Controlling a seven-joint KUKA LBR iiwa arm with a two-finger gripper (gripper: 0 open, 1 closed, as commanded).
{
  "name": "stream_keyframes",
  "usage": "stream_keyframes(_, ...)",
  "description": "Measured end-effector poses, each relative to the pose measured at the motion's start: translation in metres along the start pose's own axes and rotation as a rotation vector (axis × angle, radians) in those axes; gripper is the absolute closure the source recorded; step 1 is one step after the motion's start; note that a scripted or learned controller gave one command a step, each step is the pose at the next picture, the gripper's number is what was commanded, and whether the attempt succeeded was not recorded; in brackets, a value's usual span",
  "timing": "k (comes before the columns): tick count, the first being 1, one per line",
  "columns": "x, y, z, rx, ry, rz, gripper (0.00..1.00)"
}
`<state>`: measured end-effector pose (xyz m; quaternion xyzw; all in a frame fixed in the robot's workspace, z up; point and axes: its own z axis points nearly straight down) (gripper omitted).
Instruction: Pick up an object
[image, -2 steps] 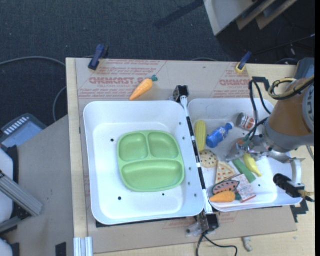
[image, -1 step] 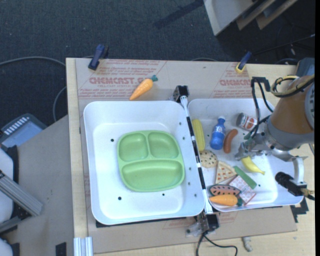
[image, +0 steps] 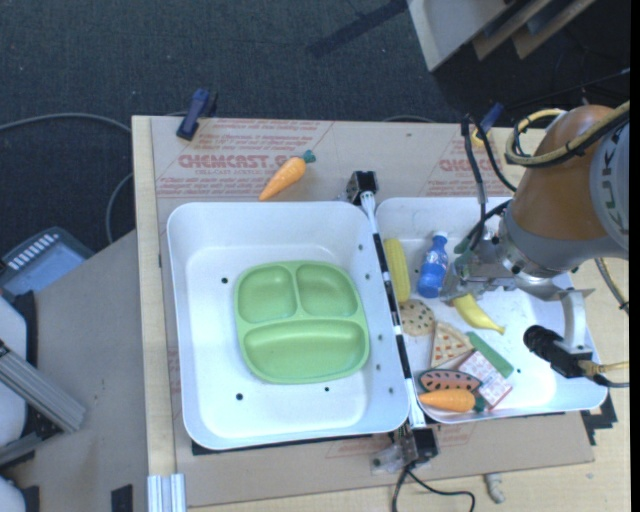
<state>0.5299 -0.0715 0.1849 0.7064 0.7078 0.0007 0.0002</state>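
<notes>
Toys are crowded in the right bin (image: 590, 395): corn (image: 397, 268), a bottle (image: 432, 266), a banana (image: 477, 312), a cookie (image: 415, 318), pizza (image: 449, 347) and a carrot (image: 447, 401). Claw (image: 468, 272) is lowered just beside the bottle and banana; its state cannot be told. A green plate (image: 301, 322) is set in the left bin (image: 200, 300).

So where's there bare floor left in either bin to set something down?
Left bin: a bare white margin all round the green divided plate, widest at its near-left corner. Right bin: crowded along its left side with corn, bottle, banana, pizza slice; the arm covers its far end.
</notes>
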Motion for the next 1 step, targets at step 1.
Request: stream_keyframes(1, 0.0679, 0.0438, -0.0325, 0.0, 0.0, 0.001, 1.0)
